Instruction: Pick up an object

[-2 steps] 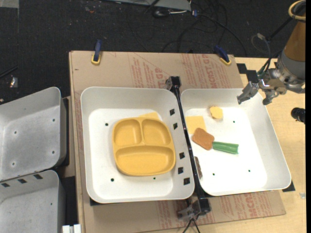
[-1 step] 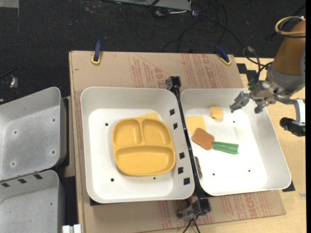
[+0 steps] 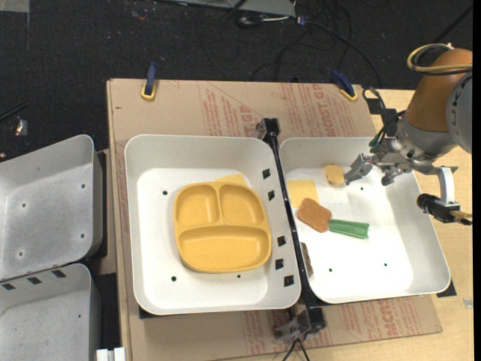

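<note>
In the right bin (image 3: 421,273) lie a small yellow piece (image 3: 334,174), a pale yellow flat square (image 3: 302,190), an orange-brown oval piece (image 3: 314,216) and a green stick (image 3: 349,229). My gripper (image 3: 373,172) hovers over the bin's far part, just right of the small yellow piece. It is open, its fingers spread, with nothing between them. One fingertip (image 3: 355,171) sits close beside the small yellow piece. The grey arm with its orange band (image 3: 436,100) comes in from the right.
The left bin (image 3: 143,277) holds a yellow divided tray (image 3: 222,226) on top of a pale yellow sheet. A black divider (image 3: 284,201) runs between the bins. Two white bin lids (image 3: 45,201) lie left of the bench. Cables trail across the floor behind.
</note>
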You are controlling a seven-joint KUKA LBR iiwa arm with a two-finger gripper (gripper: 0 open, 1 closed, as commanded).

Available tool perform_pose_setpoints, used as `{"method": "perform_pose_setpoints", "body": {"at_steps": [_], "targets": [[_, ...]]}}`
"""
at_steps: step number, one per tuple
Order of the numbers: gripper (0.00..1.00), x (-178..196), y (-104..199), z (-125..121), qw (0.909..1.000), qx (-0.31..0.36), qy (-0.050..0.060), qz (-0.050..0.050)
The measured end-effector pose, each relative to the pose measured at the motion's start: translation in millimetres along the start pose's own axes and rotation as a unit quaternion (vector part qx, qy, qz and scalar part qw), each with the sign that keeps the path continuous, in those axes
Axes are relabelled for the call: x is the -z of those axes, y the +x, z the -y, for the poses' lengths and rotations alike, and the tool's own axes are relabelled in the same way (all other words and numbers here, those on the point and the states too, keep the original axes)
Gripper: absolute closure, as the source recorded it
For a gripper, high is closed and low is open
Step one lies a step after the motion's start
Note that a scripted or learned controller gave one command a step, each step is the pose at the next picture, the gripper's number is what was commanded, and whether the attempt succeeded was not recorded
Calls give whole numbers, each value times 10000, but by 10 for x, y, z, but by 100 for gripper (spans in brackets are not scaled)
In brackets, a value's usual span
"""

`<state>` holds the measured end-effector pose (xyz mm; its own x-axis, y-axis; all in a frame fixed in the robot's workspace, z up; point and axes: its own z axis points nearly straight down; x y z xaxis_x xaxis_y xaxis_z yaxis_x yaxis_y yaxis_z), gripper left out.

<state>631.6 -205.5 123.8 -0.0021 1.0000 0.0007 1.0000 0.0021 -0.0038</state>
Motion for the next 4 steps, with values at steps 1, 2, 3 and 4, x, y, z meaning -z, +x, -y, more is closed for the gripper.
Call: {"method": "perform_pose_setpoints", "body": {"at_steps": [1,2,3,4], "targets": [[100,139,-3,-19,10000,7,-36,11],[100,782,26,-19,10000,3,-60,18],[100,1167,25,-32,10000,3,-52,16],[100,1154,437,73,10000,17,-17,0]]}}
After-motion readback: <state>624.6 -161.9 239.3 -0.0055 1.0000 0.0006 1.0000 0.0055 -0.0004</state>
